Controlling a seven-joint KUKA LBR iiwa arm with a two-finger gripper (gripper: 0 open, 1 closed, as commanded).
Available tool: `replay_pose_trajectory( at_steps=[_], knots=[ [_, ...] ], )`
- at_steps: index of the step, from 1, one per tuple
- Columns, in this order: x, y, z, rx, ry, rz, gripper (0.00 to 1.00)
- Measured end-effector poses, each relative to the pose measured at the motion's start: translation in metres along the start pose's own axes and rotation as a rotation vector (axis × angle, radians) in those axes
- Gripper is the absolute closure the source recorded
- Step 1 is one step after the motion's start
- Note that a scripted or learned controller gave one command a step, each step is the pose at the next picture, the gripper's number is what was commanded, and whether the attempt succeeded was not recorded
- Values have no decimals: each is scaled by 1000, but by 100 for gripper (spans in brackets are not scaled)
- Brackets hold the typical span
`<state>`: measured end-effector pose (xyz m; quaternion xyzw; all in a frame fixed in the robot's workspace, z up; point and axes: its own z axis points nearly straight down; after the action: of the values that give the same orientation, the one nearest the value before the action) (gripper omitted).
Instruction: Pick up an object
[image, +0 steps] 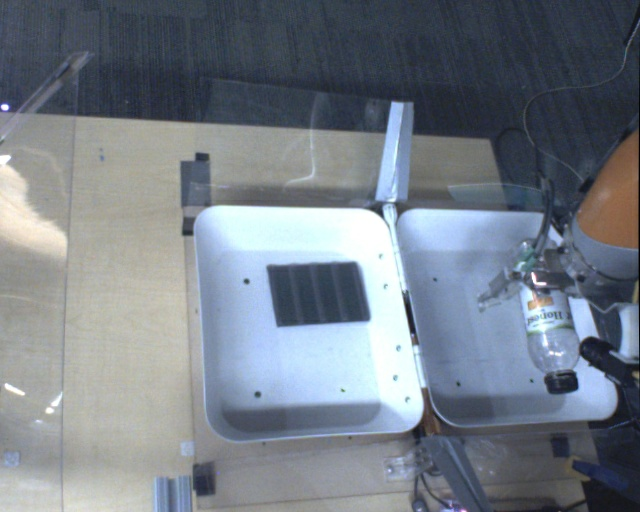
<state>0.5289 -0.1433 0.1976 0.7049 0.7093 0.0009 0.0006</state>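
Quickly, scene: two white bins side by side on the bench
left bin (300, 420): one dark ribbed pad (318, 293) lying near its middle
right bin (450, 330): one clear plastic bottle (549, 335), dark cap (561, 381) at its near end
bottle axis: runs roughly far-to-near along the bin's right side, base end up under the gripper, cap toward the near wall
gripper (530, 272): over the far end of the bottle, metal parts just above or touching it; can't tell which
gripper state: can't tell
arm (610, 215): one, grey with orange band, reaching in from the right
relation: bottle body extends near-side from the gripper
counts: bins 2, bottle 1, pad 1, arm 1
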Motion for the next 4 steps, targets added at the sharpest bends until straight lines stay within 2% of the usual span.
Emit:
replay_pose_trajectory(
  at_steps=[1, 2, 3, 4],
  knots=[
    [-51, 46, 63, -26, -7, -185, 0],
    [-62, 70, 41, -5, -2, -239, 0],
    [-63, 96, 96, -8, -5, -360, 0],
    [-62, 25, 97, -29, -19, -502, 0]
  ],
)
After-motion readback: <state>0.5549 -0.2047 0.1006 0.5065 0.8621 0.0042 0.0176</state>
